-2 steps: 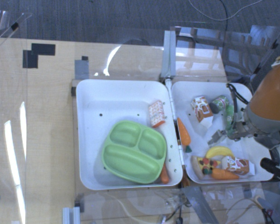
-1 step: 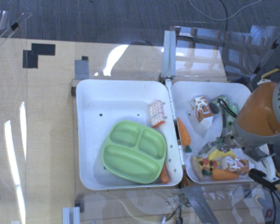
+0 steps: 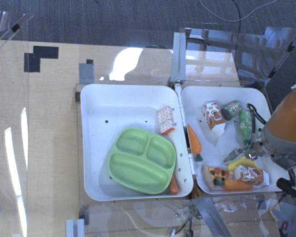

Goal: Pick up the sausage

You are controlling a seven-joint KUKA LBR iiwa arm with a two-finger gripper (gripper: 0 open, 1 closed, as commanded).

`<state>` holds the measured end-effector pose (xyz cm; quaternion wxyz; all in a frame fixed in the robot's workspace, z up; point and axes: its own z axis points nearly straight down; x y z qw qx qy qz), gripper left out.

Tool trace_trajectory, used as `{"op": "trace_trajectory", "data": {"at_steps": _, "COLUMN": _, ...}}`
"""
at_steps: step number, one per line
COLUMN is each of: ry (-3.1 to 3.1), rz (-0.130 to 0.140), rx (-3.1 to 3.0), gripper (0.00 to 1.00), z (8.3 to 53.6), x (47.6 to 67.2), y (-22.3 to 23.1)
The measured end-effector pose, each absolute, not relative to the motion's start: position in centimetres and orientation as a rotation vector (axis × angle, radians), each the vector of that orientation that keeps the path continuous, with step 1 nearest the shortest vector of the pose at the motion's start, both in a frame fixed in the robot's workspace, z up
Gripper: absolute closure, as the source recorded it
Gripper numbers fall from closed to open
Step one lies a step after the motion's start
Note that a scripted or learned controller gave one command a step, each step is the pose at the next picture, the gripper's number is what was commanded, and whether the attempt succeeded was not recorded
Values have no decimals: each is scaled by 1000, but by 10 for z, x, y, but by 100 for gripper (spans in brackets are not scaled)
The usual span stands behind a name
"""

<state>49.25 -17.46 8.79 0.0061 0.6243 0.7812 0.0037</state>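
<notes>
In the camera view, two white bins are seen side by side on the table [image 3: 49, 147]. The arm [image 3: 288, 125] is reached in from the right, and the tool [image 3: 242, 153] is placed low over the right bin [image 3: 266, 100], just above a yellow banana [image 3: 240, 162]. How far the tool is open cannot be told, and nothing can be made out in its hold.

The sausage [image 3: 236, 184] is taken to be the orange-brown, elongated piece lying along the near wall of the right bin. It is touched on its left by a pizza slice [image 3: 214, 175] and crowded from above by a printed packet [image 3: 250, 174]. This identification is made with some doubt, since the piece is small and its colour is close to that of a carrot.

Several failures can be foreseen:

- The banana lies between the tool and the sausage, so it may be struck or caught instead if the tool is lowered where it stands.
- The sausage is pressed close to the bin wall, the packet and the pizza slice, so little room is left around it and a neighbour may be pinched along with it.
- A rounded, smooth piece is likely to be squeezed out sideways if it is closed on off-centre.
- A similar reddish piece [image 3: 173, 184] is seen beside the green plate [image 3: 142, 160] in the left bin [image 3: 96, 132], and a carrot [image 3: 194, 141] lies by the divider, so the wrong item may be targeted.
</notes>
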Motion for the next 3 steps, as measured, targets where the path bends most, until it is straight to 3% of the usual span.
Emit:
{"op": "trace_trajectory", "data": {"at_steps": 1, "ry": 2386, "rz": 13, "rx": 2021, "gripper": 0, "z": 88, "x": 493, "y": -117}}
{"op": "trace_trajectory", "data": {"at_steps": 2, "ry": 2568, "rz": 2, "rx": 1803, "gripper": 0, "z": 145, "x": 489, "y": -156}}
{"op": "trace_trajectory", "data": {"at_steps": 3, "ry": 2607, "rz": 7, "rx": 1740, "gripper": 0, "z": 98, "x": 491, "y": -116}}
